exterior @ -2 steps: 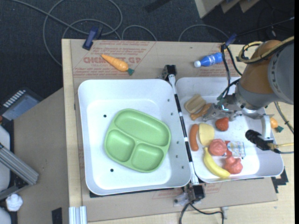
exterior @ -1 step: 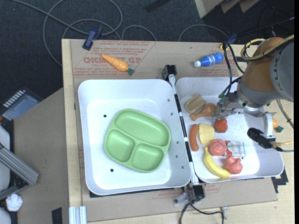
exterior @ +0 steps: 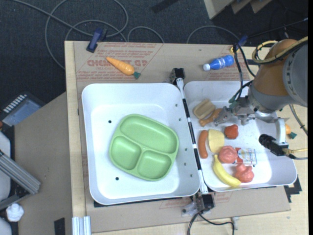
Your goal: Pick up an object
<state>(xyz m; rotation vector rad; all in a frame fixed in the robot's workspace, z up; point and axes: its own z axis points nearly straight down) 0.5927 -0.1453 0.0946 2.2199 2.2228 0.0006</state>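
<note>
A cardboard-topped bench (exterior: 146, 53) stands over dark carpet strewn with cables, bearing two shallow white bins side by side. The right bin (exterior: 288, 173) holds the toy food that is there for picking: a small red tomato (exterior: 231, 130) lies just below the claw (exterior: 235, 112), a bread slice (exterior: 204, 108) just to its left, and a pale apple half (exterior: 215, 140), a sausage (exterior: 202, 144), a banana (exterior: 224, 174) and two pink-red pieces (exterior: 243, 173) further below. The claw hangs low over this cluster, probably lining up on the tomato or bread. The wrist's bulk and cables hide its tips, so I cannot tell whether it is released or clenched. Well to its left, the left bin (exterior: 93, 131) holds a green divided plate (exterior: 143, 147); above it, outside the bins, lie a carrot (exterior: 121, 65) and a blue bottle (exterior: 218, 63).
</note>
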